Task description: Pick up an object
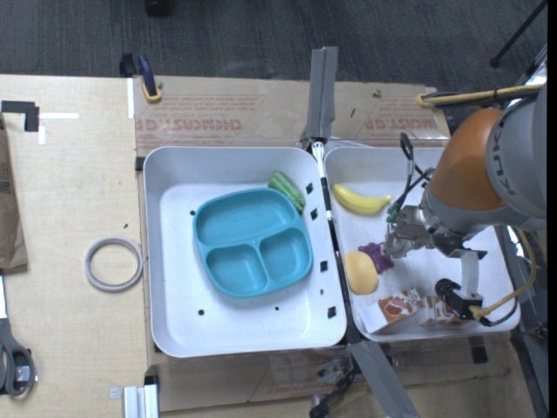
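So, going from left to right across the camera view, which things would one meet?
Grey tape ring → blue divided plastic plate → green leafy toy → yellow lemon-shaped toy → orange printed packet → gripper.

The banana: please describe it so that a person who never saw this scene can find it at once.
Look at the right white bin, the one the arm reaches into. The banana lies near its far edge, close to the wall shared with the left bin. It is long, curved and yellow, while the yellow fruit nearer the camera is round.
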